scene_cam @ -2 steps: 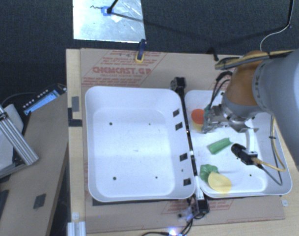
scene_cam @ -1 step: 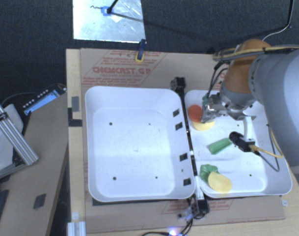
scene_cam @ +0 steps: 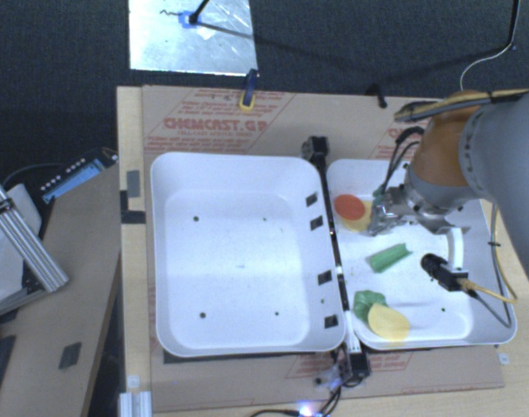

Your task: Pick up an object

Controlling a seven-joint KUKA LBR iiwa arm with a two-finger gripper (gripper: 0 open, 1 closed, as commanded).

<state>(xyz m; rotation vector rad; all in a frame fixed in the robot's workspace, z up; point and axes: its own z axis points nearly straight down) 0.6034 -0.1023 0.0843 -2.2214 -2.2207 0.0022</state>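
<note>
Fingers (scene_cam: 379, 219) low in the right bin (scene_cam: 438, 324), just beside the orange-and-yellow piece (scene_cam: 351, 208); cannot tell from this angle whether they are parted or closed, and nothing is visibly between them. Arm (scene_cam: 472, 159) reaches in from the right, wrist bent down over the bin. Green block (scene_cam: 388, 256) lies near, a little toward the front; yellow-and-green piece (scene_cam: 381, 316) sits at the front corner. Left bin (scene_cam: 238, 250) holds no candidates.

Judged step: approach, grasp not yet confirmed. Next move probably calls for straddling the orange-and-yellow piece, closing squarely, then lifting straight up without dragging against the bin wall.
</note>
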